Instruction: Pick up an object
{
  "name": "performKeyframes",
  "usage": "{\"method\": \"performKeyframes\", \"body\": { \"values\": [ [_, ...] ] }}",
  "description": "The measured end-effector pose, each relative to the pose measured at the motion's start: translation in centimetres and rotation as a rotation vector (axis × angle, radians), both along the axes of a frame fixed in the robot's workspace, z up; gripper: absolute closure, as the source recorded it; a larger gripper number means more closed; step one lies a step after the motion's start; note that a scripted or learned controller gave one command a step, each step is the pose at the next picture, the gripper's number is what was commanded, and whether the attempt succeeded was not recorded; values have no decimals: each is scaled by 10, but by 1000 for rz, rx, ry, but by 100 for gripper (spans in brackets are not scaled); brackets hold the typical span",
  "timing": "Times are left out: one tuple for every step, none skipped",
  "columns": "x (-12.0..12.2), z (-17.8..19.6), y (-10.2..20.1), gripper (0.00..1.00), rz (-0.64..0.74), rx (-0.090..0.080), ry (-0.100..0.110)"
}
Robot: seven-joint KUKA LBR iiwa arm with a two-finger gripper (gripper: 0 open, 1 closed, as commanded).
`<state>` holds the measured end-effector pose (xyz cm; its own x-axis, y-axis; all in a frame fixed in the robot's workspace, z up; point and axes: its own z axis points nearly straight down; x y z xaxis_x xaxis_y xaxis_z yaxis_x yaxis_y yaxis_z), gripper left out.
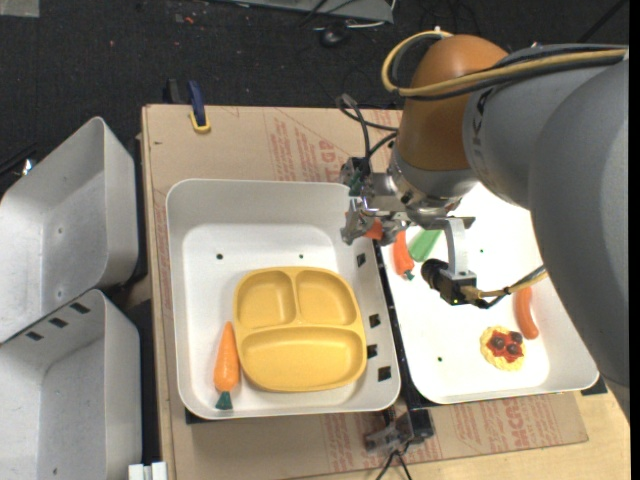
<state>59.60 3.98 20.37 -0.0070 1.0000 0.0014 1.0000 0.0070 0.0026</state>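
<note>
The grey arm (540, 128) reaches in over the right bin (560, 373), its orange band above the wrist hanging over that bin's far left corner, which suits a pick from that side. The left bin (190, 268) carries a yellow divided tray (300, 328) near its middle, with a toy carrot (226, 360) lying beside the tray's left edge, out of the arm's present reach. The gripper (400, 230) sits low by the right bin's left wall; whether it is parted or closed cannot be told. Just below it lie an orange piece (402, 258) and a green piece (424, 242), likely the intended object. Toward the near right corner rest a sausage (526, 314) and a small pizza toy (502, 348), well apart from it.
</note>
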Motion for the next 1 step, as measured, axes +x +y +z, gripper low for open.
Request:
{"method": "performKeyframes", "body": {
  "values": [
    [7,5,47,100,0,1,0]
  ]
}}
